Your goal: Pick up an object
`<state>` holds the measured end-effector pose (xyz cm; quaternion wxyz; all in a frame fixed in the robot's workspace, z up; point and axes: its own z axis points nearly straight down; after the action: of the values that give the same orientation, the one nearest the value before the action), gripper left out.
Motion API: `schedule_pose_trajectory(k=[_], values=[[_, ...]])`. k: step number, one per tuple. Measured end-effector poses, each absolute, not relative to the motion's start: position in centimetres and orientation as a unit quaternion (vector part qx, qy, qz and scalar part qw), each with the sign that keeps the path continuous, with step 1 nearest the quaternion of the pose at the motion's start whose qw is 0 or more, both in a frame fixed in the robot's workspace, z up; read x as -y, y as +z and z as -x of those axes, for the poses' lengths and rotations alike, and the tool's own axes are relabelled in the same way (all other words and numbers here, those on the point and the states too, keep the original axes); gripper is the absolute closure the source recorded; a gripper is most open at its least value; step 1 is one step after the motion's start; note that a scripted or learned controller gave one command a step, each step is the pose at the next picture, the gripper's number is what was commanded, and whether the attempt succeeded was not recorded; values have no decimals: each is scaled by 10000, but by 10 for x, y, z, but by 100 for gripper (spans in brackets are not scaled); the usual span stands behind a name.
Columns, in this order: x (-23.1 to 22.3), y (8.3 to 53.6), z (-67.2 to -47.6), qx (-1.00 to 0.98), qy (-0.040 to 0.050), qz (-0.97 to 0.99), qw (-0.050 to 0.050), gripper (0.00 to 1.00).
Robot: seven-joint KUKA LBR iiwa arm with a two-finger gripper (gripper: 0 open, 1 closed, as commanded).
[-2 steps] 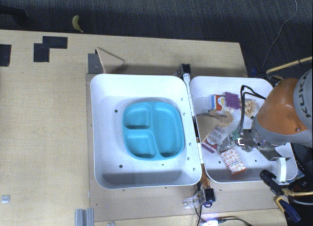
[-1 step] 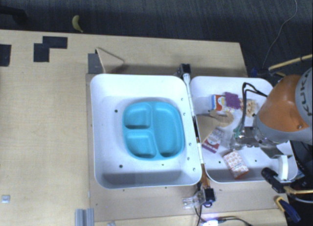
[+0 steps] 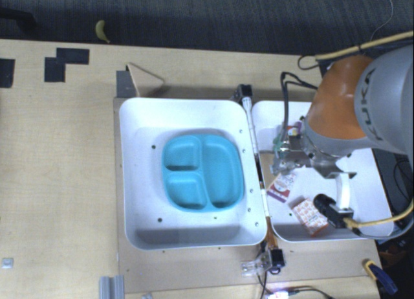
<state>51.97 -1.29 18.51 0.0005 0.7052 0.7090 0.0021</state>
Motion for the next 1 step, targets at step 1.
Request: schedule_pose_trajectory(k=[1], values=[[14, 185, -519, -7085, 13, -7057, 6, 0]])
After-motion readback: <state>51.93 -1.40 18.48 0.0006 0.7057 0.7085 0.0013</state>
